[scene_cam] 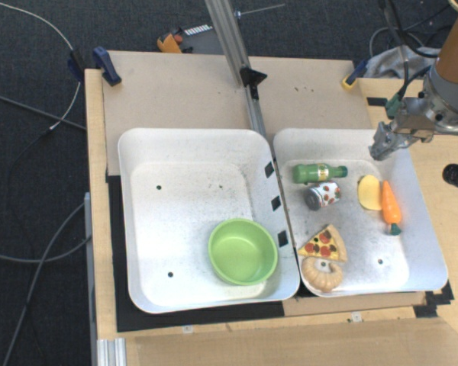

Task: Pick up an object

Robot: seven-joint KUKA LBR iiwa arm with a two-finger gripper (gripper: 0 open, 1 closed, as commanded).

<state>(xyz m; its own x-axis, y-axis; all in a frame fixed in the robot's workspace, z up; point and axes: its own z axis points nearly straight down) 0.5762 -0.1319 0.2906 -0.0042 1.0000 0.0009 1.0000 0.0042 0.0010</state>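
The end effector [385,142] hangs over the far right rim of the right bin [424,269], with nothing seen between its fingers; whether they stand wide or narrow cannot be told from this slant. No object is picked yet.

The candidates all lie in the right bin: a green bottle [319,173] on its side near the far edge, a small can [323,195] just beside it, a yellow piece [369,192] touching a carrot [391,207] toward the right edge, and a pizza slice [324,244] against a donut [323,274] at the near left corner.

The carrot and yellow piece lie closest, but they touch, so a descent there would likely need the fingers set across the carrot's narrow width, clear of its neighbour. The bottle, lying more apart, looks the cleaner target.

The left bin [146,166] holds a green bowl [243,251] near its near right corner. Both bins sit on a tan surface [175,90] with blue clamps [105,65] at its far corners; cables trail over the dark floor [30,166].
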